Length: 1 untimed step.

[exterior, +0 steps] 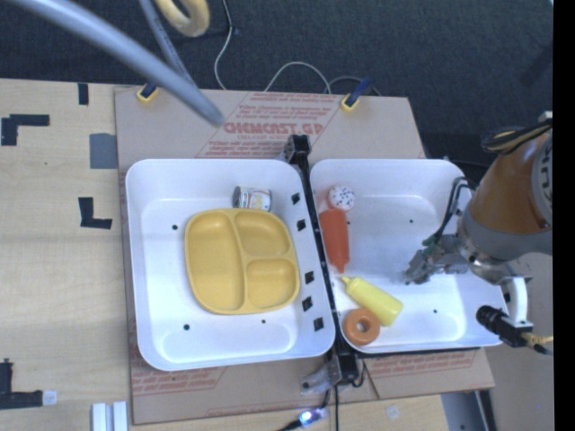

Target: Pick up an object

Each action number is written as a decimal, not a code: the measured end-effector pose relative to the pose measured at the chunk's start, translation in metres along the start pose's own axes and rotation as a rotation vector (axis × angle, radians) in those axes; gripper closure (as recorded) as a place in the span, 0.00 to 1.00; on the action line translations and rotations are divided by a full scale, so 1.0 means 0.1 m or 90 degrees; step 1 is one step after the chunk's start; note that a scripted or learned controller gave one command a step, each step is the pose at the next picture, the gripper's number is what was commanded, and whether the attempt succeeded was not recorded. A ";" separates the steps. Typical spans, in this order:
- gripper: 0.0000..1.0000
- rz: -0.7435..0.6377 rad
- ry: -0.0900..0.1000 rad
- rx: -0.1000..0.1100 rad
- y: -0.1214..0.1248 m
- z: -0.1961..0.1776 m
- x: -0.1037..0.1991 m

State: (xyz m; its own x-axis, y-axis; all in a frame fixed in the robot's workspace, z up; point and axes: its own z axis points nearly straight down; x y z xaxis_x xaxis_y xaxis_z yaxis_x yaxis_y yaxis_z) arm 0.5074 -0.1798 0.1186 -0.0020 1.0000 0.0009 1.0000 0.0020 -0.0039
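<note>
While the gripper (420, 270) hangs low over the right bin (395, 173) near its right wall, whether it is released or clenched cannot be told. Bare white floor lies to its left. Beyond that, along the divider, sit a yellow mustard bottle (373, 299), orange ring (362, 327), orange cylinder (335, 238) and speckled ball (340, 197).

The arm (517, 196) is reaching in from the right, its orange band sitting above the grey wrist. The hand (420, 270) is hanging low and pointing left and downward. Its dark fingers are too small and blurred to tell whether they are spread or closed.
</note>
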 end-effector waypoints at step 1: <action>1.00 0.000 -0.001 -0.005 0.09 -0.55 0.07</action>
State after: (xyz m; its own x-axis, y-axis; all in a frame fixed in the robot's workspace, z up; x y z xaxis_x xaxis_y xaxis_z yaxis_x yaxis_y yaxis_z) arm 0.5165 -0.1729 0.1736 -0.0026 1.0000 -0.0014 1.0000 0.0026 0.0041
